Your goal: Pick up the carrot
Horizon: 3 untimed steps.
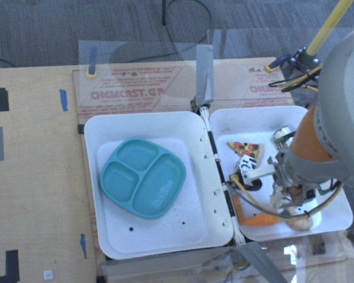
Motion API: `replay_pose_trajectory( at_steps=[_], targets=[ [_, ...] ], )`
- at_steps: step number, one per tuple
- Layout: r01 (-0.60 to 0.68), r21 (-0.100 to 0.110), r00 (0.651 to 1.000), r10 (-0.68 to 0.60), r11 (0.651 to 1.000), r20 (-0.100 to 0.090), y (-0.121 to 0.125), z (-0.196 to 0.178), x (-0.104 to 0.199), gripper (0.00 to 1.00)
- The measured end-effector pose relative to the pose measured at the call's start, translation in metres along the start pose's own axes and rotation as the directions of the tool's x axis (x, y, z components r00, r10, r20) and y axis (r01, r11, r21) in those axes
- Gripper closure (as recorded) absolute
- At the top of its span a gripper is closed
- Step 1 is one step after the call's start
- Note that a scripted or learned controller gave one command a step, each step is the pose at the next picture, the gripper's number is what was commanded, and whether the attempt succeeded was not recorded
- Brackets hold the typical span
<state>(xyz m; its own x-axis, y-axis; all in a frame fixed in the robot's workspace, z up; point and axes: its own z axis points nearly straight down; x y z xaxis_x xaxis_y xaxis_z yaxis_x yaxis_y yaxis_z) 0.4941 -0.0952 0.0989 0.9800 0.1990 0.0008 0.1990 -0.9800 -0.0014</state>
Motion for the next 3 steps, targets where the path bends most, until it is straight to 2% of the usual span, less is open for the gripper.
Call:
replay_pose_trajectory(
  at_steps=[1,2,3],
  targets=[
    [0.002,-0.004,1.000,-0.002,1.000,-0.012,-0.005,0.008,-0.009,1.00],
    [0.389,0.001,0.921,-0.389,0.921,0.003,-0.091,-0.085,0.003,1.00],
    [0.637,0.004,0.771,-0.637,0.771,0.003,-0.046,-0.085,-0.007,1.00]
  ],
)
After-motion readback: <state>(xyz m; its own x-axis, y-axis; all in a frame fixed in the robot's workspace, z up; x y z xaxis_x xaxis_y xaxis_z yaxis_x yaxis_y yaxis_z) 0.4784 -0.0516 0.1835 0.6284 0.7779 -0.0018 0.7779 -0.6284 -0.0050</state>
